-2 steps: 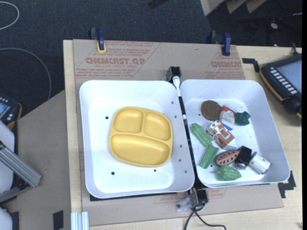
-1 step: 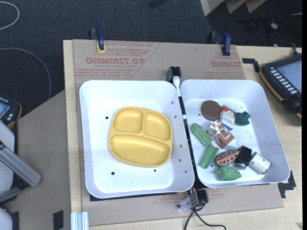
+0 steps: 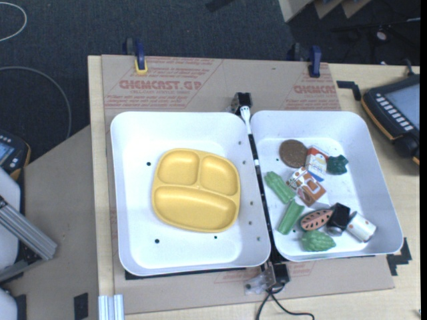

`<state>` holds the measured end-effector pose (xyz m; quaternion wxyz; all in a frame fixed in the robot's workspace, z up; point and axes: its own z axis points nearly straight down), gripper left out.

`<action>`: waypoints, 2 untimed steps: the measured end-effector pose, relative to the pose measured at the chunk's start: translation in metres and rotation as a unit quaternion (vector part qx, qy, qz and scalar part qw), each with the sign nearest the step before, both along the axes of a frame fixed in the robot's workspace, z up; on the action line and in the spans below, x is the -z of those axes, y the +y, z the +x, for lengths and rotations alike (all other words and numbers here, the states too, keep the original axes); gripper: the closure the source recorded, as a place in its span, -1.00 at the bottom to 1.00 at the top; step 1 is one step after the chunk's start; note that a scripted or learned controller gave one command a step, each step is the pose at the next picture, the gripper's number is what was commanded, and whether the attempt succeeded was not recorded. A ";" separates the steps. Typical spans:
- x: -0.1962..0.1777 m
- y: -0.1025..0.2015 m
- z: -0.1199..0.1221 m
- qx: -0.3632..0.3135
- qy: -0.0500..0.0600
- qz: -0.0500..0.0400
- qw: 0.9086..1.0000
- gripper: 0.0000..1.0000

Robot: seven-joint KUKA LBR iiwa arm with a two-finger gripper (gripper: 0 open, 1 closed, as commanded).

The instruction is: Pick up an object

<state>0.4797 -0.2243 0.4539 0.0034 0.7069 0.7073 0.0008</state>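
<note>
The right bin [image 3: 360,135] holds several small toy items. A brown round cookie [image 3: 293,153] lies near its middle top. Beside it are a small red and white carton [image 3: 315,164] and a dark green piece [image 3: 337,164]. Two green pickle-like sticks [image 3: 279,186] [image 3: 290,217] lie at the bin's left. A brown and white box [image 3: 308,187] sits between them. Near the front edge lie a brown oval item [image 3: 315,219], a green leafy piece [image 3: 317,242], a black block [image 3: 338,216] and a white cylinder [image 3: 361,229].
The left bin [image 3: 133,152] carries a yellow three-compartment plate [image 3: 196,189]. Blue clamps [image 3: 139,53] [image 3: 314,59] hold the cardboard base at the back. A tablet-like device [image 3: 399,109] lies at the right edge of the bench.
</note>
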 end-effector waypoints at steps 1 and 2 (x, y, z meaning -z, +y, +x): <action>-0.010 0.000 0.001 0.000 -0.001 -0.001 1.000 1.00; -0.020 0.000 0.001 -0.001 -0.003 -0.002 1.000 1.00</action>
